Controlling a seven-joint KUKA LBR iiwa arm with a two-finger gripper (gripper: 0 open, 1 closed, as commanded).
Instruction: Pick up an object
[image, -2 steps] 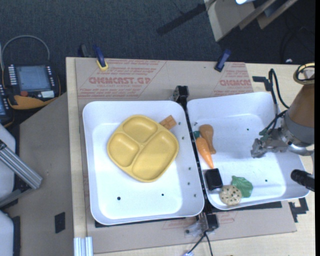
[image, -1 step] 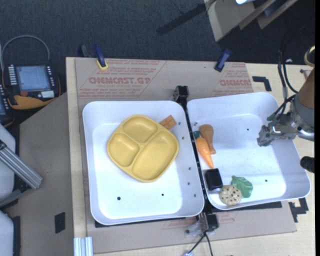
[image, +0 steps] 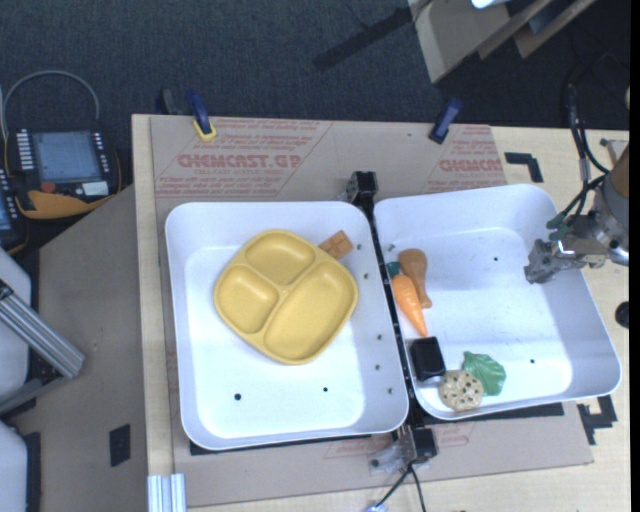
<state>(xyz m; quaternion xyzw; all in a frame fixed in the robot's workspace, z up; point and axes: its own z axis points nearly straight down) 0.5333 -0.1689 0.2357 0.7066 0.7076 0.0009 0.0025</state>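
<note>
Gripper: we spot it (image: 545, 262) low over the right bin's far right side, reaching in from the right edge of the view, grey metal with cables trailing up behind it.
Fingers: we cannot tell how far apart they stand; the tips blur into one dark grey lump, and we see nothing caught between them.
Right bin: white and shallow (image: 560, 330), its objects bunched along its left wall and front left corner, well apart from the gripper.
Carrot: orange (image: 408, 304), lying lengthwise close to the divider between the bins, its thin end toward the front.
Tan piece: a drumstick-like shape (image: 414, 271) just beside the carrot, touching or overlapping its upper end.
Black block: small and dark (image: 427, 357), just below the carrot's tip, near the left wall.
Green leafy piece: we see it (image: 487, 371) at the front, right of the black block.
Cookie: round, speckled tan (image: 461, 390), touching the green leafy piece on its lower left, by the front rim.
Left bin: white as well (image: 200, 300), holding a yellow plate.
Yellow plate: three compartments (image: 287, 296), sitting tilted in the upper middle of the left bin.
Brown block: a small one (image: 336, 244) peeking out from the plate's upper right edge, touching it.
Bench: brown board (image: 160, 170) under both bins, printed lettering along its back.
</note>
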